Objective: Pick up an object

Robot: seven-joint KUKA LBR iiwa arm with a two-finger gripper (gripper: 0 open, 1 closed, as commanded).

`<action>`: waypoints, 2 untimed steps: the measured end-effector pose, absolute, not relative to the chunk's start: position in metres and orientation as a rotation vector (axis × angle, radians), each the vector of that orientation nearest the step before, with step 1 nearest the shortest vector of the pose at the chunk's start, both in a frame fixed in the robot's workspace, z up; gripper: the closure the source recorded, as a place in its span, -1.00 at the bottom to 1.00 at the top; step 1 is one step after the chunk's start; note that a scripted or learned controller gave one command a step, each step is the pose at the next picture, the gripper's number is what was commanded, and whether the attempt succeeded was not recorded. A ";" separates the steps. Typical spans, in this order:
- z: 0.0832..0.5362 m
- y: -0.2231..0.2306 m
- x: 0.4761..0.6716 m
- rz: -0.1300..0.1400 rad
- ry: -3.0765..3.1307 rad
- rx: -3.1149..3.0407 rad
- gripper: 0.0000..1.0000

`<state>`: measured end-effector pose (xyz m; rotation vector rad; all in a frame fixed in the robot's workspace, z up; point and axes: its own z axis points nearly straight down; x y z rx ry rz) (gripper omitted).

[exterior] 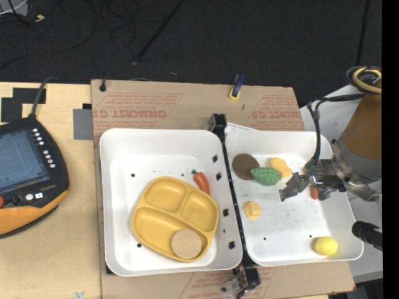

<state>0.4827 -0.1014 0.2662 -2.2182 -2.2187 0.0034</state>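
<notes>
- The gripper point(298, 185) is seen low over the right bin point(293, 245).
- The jaws' state cannot be told; nothing is seen held.
- A green toy point(267, 176) lies just left of it, apparently apart.

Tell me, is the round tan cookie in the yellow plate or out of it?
In. The cookie lies inside the yellow plate's lower compartment, within its raised rim, in the left bin.
</notes>
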 end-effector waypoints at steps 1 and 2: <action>0.276 -0.102 0.483 0.006 -2.216 -2.218 1.00; 0.311 -0.018 0.512 -0.004 -2.232 -2.211 1.00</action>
